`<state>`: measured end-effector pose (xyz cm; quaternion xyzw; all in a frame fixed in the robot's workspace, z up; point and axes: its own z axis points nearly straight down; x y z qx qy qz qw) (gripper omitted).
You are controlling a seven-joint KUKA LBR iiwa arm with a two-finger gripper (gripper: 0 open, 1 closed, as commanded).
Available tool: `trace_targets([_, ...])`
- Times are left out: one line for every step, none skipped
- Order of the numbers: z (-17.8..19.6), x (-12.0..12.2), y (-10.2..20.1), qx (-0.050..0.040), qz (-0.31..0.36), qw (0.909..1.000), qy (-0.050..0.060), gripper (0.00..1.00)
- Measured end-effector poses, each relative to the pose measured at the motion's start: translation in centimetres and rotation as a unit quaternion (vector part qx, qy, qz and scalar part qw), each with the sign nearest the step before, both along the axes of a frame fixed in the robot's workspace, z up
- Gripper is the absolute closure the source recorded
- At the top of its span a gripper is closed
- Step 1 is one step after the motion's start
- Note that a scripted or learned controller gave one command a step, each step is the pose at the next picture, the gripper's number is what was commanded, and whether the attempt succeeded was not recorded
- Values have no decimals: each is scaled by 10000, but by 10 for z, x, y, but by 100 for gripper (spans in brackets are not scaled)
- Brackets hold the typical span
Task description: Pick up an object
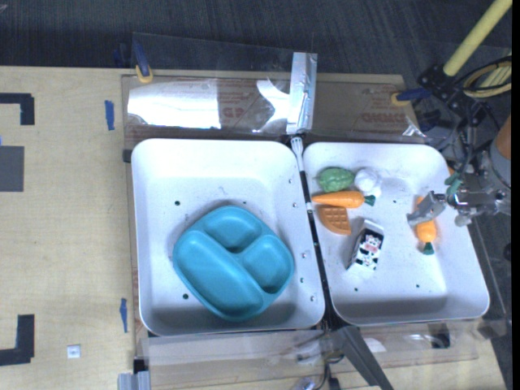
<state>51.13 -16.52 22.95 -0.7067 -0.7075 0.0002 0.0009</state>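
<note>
Blue divided plate (234,260), set by itself in the left bin (146,218), well apart from the work on the other side. Crowded against the dividing wall of the right bin (479,295): green toy (335,177), white ball (367,181), toy carrot (337,199) laid across a tan waffle-like piece (335,219), and just below them a small black-and-white toy (367,249). Likely hard to take cleanly from that cluster, being pressed so near one another. Picked out instead, by the look of it, as the easier target: a small orange piece with a green tip (426,232), lying by itself near the right wall with bare floor around it. Gripper (429,210) brought in from the right and poised just above that piece, perhaps touching its upper end. Whether open or closed could not be told at this slant and size; no grasp claimed. Judged to be at the approach stage, object not yet lifted.
</note>
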Motion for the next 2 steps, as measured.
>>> trace_targets([-134,12,-28,-12,121,9999,-29,0])
trace_targets([-144,115,-9,-4,-169,9999,-24,0])
